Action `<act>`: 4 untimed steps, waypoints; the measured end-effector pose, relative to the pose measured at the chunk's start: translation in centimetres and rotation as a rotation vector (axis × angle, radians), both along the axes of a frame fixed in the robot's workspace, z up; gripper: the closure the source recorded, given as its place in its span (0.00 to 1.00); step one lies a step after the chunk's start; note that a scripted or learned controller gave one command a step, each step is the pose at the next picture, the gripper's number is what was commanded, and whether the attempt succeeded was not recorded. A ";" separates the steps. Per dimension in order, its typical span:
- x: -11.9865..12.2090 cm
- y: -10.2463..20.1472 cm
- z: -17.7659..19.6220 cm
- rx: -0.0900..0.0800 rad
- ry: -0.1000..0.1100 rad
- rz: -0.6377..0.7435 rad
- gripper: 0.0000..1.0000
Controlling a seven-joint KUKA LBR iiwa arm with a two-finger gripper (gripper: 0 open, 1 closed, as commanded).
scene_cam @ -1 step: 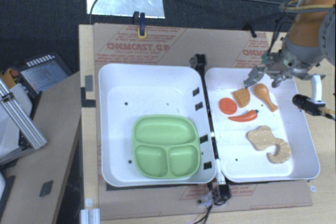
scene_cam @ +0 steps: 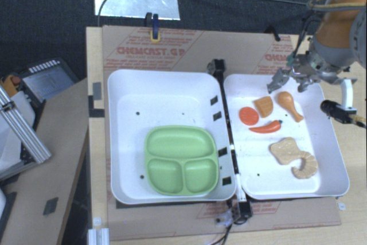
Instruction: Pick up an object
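The right bin [scene_cam: 327, 181] holds toy food: a red tomato slice [scene_cam: 249, 116], an orange wedge [scene_cam: 264, 105], a red chili pepper [scene_cam: 265, 127], an orange drumstick [scene_cam: 289, 105], a tan bread piece [scene_cam: 285, 150] and a curled tan pastry [scene_cam: 305, 165]. My gripper [scene_cam: 291, 81] hangs over the bin's far edge, just above the wedge and drumstick. Its fingers are spread and nothing sits between them.
The left bin [scene_cam: 123, 123] contains a green three-part tray [scene_cam: 180, 159]. A black divider clip strip [scene_cam: 222, 123] runs between the two bins. A blue clamp [scene_cam: 153, 27] sits on the cardboard behind, and grey equipment [scene_cam: 43, 83] stands at the left.
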State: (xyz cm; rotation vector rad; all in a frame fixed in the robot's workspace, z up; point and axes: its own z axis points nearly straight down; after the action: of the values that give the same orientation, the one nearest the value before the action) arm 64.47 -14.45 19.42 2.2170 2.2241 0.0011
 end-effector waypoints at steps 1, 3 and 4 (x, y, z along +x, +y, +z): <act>0.3 0.1 -6.1 0.000 0.001 0.001 0.00; 0.6 0.1 -9.7 -0.001 -0.006 0.003 1.00; 0.6 0.1 -5.3 0.000 -0.004 0.001 1.00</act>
State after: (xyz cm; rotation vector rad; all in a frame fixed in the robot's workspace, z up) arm 65.05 -14.33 14.12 2.2132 2.2230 0.0056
